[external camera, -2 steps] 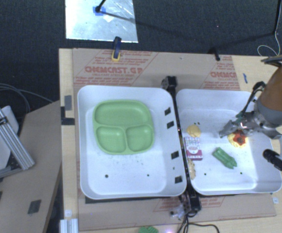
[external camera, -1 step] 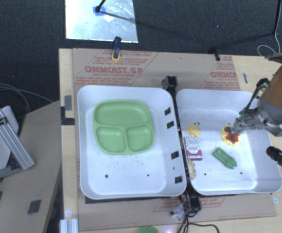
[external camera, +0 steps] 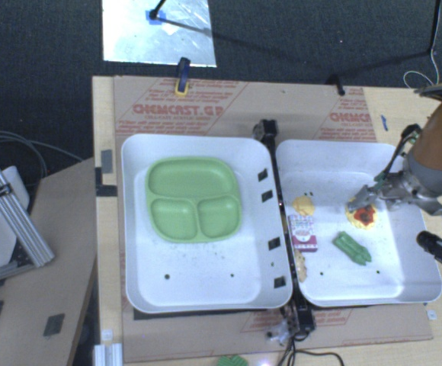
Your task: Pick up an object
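Nearest the camera runs the front edge of the brown bench (external camera: pixel 206 326), which bears two shallow white bins side by side. Of these, the left bin (external camera: pixel 137 277) holds a green divided plate (external camera: pixel 193 199) lying flat toward its back edge, three compartments facing up. Beside it, the right bin (external camera: pixel 335 166) holds the small things. A green pickle-like piece (external camera: pixel 352 248) lies tilted near the middle, toward the front edge. A small pink and white packet (external camera: pixel 304 232) sits along the left wall, with a yellow piece (external camera: pixel 303 204) just behind it and a small tan bit (external camera: pixel 300 264) in front of it by the same wall. A red and yellow toy (external camera: pixel 363 216) lies toward the right edge. Reaching in over that right edge, the arm's gripper (external camera: pixel 363 200) is just above and touching or nearly touching the red and yellow toy; whether its fingers are spread or closed cannot be told.
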`<state>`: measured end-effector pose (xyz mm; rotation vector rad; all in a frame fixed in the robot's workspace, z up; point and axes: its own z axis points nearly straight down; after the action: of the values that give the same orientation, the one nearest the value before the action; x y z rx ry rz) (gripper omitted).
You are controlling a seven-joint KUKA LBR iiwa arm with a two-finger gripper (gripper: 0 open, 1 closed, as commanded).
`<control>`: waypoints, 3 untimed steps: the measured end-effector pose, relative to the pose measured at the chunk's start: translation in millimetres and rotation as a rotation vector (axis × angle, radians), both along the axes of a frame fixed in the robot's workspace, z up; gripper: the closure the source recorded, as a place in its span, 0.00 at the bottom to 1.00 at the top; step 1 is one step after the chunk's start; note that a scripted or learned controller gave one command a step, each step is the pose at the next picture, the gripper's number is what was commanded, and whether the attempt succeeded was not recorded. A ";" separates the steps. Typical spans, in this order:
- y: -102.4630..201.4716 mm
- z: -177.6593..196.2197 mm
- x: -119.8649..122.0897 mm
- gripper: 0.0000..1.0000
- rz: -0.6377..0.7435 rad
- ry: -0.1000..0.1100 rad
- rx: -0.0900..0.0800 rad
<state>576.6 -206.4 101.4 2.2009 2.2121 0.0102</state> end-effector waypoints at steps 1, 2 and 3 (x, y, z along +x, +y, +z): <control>16.4 -17.7 -20.6 0.00 -0.003 0.020 0.011; 15.7 -16.2 -3.2 0.00 -0.001 0.016 0.009; 15.6 -5.2 -2.8 1.00 0.001 0.014 0.009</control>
<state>573.8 -190.8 96.2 2.2114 2.2246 0.0057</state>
